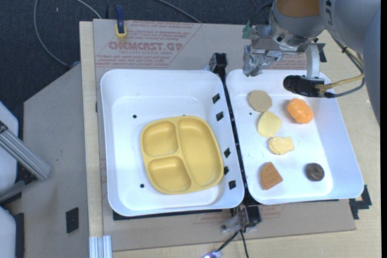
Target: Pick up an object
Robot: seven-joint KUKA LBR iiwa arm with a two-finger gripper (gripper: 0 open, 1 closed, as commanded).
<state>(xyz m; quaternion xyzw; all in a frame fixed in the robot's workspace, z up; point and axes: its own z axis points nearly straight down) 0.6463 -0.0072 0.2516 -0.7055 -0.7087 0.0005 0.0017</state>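
White right bin (338,130) spreads the food pieces apart for you; your jaws (256,64) hover above its rim near the tan disc (260,100), their opening unreadable.

Just below the hand (259,62), a round tan disc (260,100) lies nearest. Beside it, bare floor of the right white bin (338,136) lies open between that disc and the orange lump (299,110).
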